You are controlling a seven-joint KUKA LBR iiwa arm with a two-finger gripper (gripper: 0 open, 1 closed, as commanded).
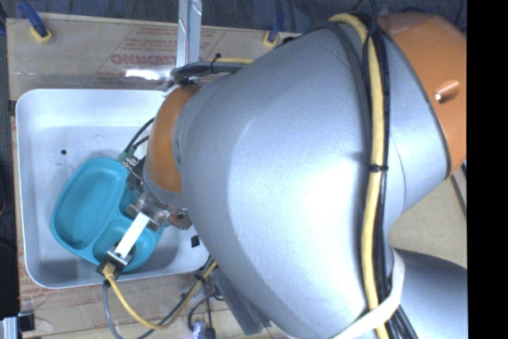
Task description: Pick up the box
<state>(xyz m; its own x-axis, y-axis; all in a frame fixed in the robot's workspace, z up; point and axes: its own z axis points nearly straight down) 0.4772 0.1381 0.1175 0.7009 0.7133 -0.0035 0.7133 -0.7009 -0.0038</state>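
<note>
**Gripper.** The gripper (141, 198) is low in the left bin (48, 111), at the right-hand edge of a teal container (83, 210). Its state cannot be told. The wrist and the orange band (163, 147) stand between the camera and its working end, so neither its opening nor any hold can be confirmed. No grasp is recorded.

**Task item.** 1 object is seen in that bin: the teal container, a shallow open tub with rounded corners. It lies hollow side up toward the bin's near left corner, with a narrow strip of white floor between it and the left wall. I judge this to be the box, since nothing else of box form is seen, but the identification is not certain.

**Step in hand, as judged.** Closing on the box at its right rim.

**Recommendations.**
1. Take the thin upstanding wall, straddling it with 1 side in the hollow and 1 outside.
2. Come down square to the rim. A slanted contact would likely tip the light tub or skate it across the smooth floor.
3. Lift straight, and confirm that the tub leaves the floor before calling the pick good.
4. Keep clear of the bin's near wall, which is close by.

**Surroundings.** A small dark speck (63, 152) sits on the bin floor beyond the container, apart from it. The arm (317, 171) covers the view's middle and right. Behind the bin lie a printed board (143, 55) and an upright metal post (189, 24).
</note>
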